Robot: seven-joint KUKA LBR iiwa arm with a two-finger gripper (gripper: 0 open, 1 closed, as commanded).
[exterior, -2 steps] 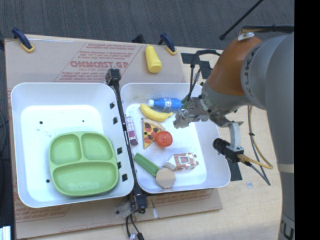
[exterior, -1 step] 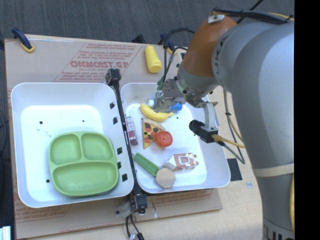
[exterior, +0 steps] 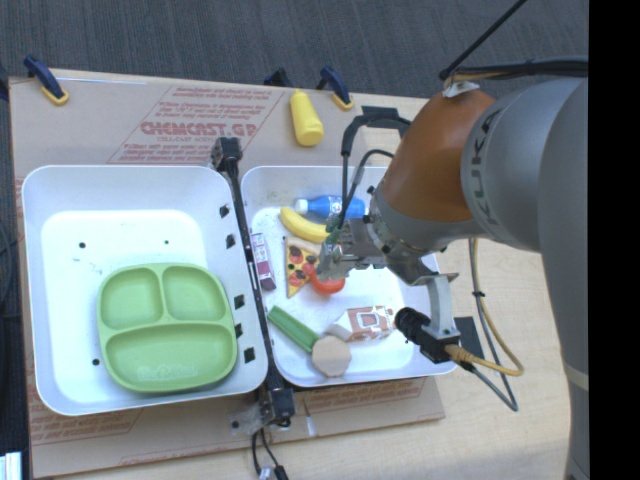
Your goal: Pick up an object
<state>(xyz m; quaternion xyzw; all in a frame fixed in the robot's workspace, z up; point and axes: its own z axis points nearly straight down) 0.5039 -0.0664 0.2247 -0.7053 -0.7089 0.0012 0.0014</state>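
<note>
My gripper (exterior: 332, 259) reaches down into the right bin (exterior: 300, 183), right over a red round object (exterior: 328, 284) and beside a pizza-slice toy (exterior: 296, 266). A yellow banana (exterior: 303, 225) and a blue bottle (exterior: 325, 207) lie just behind it. Nearer the front lie a green stick (exterior: 291, 327), a tan round piece (exterior: 331, 356) and a small red-and-white carton (exterior: 368, 322). A slim dark-red bar (exterior: 262, 261) rests along the bin's left wall. The arm's bulk hides the bin's right part.
The left bin (exterior: 60, 198) holds a green divided plate (exterior: 165, 326). A yellow cylinder (exterior: 306, 118) lies on the cardboard behind the bins, between blue clamps (exterior: 336, 86). Black clips (exterior: 227, 152) join the bins. Cables hang at the right.
</note>
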